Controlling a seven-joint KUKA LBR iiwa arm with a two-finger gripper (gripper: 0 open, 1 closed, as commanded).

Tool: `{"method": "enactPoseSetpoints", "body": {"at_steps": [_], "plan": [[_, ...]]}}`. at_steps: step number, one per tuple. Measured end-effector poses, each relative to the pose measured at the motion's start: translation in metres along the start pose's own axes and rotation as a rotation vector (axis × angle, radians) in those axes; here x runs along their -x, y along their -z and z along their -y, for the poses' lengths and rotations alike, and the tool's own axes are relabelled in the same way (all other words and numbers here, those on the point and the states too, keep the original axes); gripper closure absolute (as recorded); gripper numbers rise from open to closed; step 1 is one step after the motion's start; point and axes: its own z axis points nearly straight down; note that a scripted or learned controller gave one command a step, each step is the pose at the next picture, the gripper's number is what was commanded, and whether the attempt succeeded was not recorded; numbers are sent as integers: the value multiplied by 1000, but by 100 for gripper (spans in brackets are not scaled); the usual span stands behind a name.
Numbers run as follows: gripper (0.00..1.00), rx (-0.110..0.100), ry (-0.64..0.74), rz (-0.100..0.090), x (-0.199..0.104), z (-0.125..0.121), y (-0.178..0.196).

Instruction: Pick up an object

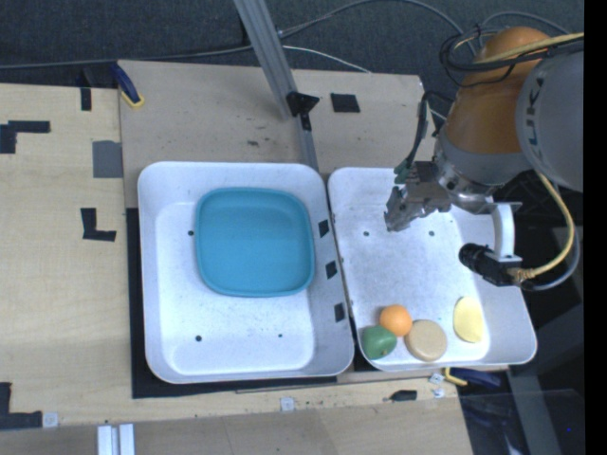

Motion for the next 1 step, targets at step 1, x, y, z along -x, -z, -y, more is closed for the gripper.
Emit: {"method": "enactPoseSetpoints", "body": {"at_steps": [1], "plan": [[100, 0, 1, 0, -52, 7, 6]]}}
